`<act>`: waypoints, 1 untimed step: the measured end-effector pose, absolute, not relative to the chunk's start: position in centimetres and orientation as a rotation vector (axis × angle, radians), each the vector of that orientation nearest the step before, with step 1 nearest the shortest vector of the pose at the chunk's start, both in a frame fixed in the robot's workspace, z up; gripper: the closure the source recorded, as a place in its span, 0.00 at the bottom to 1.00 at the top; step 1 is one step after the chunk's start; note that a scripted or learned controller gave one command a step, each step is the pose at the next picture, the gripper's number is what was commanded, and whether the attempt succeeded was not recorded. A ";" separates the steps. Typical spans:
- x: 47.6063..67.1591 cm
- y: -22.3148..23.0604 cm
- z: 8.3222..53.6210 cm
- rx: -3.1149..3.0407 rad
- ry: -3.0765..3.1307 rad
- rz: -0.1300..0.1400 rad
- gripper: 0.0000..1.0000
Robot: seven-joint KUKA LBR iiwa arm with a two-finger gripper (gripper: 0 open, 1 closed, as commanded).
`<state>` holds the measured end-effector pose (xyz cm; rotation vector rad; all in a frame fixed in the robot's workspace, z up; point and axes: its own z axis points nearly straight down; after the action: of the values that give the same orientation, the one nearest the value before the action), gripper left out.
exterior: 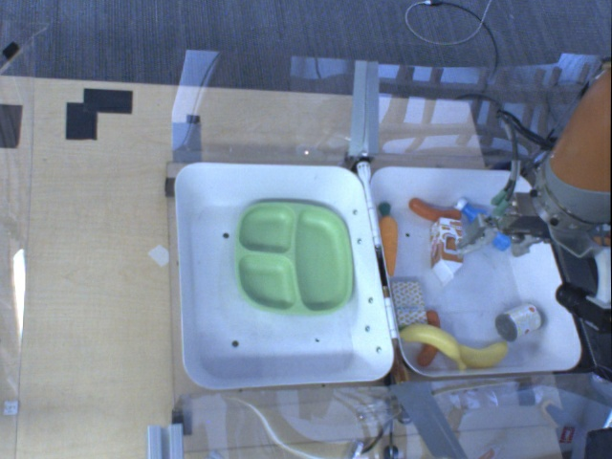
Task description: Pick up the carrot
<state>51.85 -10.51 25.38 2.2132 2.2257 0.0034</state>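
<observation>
Pale wooden bench [86, 285] stretching across the left of the frame, dark carpet running along the top. Two white bins sitting side by side at centre: left bin [210, 352] carrying a green divided plate [293, 257], lying flat near its middle. Right bin [564, 352] crowding up with small things. Carrot [388, 244] lying upright in the frame along that bin's left wall, green end toward the top, just beside the divider between the bins. Well clear of the arm, nothing touching it. Below the carrot, a speckled grey sponge [409, 303] resting, and lower still a yellow banana [455, 345] curving along the bottom edge, crossing over an orange-red sausage-like piece [428, 349]. Another orange-red piece [430, 209] lying near the top of the bin. Small grey can [519, 322] tipping on its side at lower right.

Arm reaching in from the right edge, orange band [585, 142] showing at upper right, gripper [483, 229] hovering over the upper middle of the right bin, beside a white and orange packet [446, 245]. Blue bits showing around the tip. Jaws too cluttered to read: cannot tell whether apart or together. Nothing visibly clamped between them.
</observation>
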 end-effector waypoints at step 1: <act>52.8 -5.7 18.4 2.116 2.320 0.003 0.00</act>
<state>52.80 -5.70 18.43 2.1156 2.3195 0.0035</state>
